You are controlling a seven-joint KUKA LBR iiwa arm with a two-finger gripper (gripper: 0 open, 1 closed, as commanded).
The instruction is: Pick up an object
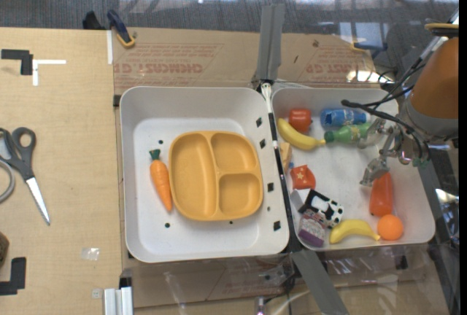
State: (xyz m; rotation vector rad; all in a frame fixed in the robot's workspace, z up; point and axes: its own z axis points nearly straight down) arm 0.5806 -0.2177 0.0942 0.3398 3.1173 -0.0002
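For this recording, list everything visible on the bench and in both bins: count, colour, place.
Divided plate: 1, yellow-orange, middle of left bin.
Toy carrot: 1, orange with green top, left bin, beside the plate's left edge.
Toy bananas: 2, yellow, right bin; one near the top left, one at the bottom.
Tomato-like toy: 1, red, right bin top.
Bottle: 1, blue, right bin top.
Bottle: 1, green, below the blue one.
Small red item: 1, right bin left side.
Black-and-white toy: 1, right bin bottom.
Purple item: 1, right bin bottom left.
Red-orange item: 1, right bin right side.
Orange ball: 1, bottom right corner.
Scissors: 1, grey handles, bench at far left.
Gripper: 1, metallic, over right bin, just above the red-orange item.
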